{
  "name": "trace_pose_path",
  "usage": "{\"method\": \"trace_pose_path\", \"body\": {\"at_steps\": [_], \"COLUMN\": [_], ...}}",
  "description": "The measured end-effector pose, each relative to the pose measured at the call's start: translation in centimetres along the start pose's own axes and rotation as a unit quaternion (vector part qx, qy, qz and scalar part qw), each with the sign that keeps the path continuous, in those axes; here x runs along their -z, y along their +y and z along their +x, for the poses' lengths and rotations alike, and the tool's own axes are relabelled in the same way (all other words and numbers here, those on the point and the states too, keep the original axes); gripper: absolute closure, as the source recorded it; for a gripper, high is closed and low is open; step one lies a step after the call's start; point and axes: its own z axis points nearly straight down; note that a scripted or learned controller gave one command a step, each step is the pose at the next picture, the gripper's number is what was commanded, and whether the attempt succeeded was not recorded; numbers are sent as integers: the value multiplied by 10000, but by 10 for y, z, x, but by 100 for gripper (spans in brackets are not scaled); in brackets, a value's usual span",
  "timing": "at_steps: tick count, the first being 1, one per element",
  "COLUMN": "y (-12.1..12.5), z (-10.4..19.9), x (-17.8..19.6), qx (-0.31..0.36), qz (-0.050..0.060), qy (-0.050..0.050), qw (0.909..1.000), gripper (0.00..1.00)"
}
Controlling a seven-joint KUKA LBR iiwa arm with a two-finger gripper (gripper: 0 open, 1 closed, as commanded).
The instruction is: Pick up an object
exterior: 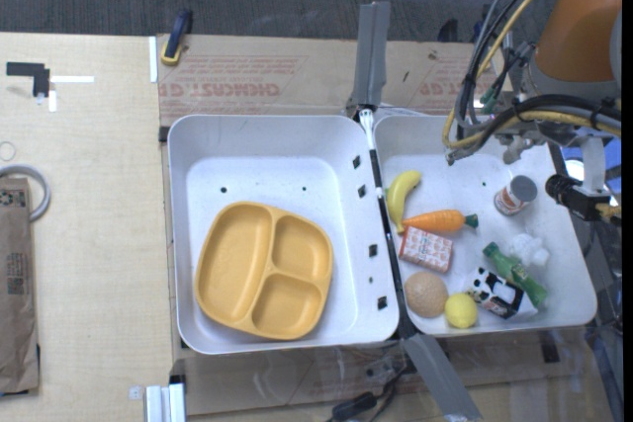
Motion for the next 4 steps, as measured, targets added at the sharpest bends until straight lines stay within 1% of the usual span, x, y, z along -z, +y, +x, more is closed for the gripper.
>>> {"method": "trace_pose_path", "body": {"at_steps": [1,2,3,4], "y": [-58,-21,-27,-21], "z": [-31,-29,-52,-24], "x": [-65,-132,-78,-137], "qx": [141,1350,3720,4667], "qz": [1,-101,-25,-43], "qy": [-3,-14,-17,-35], "qw": [9999,9908,9282,8844], "gripper": [0,0,0,0]}}
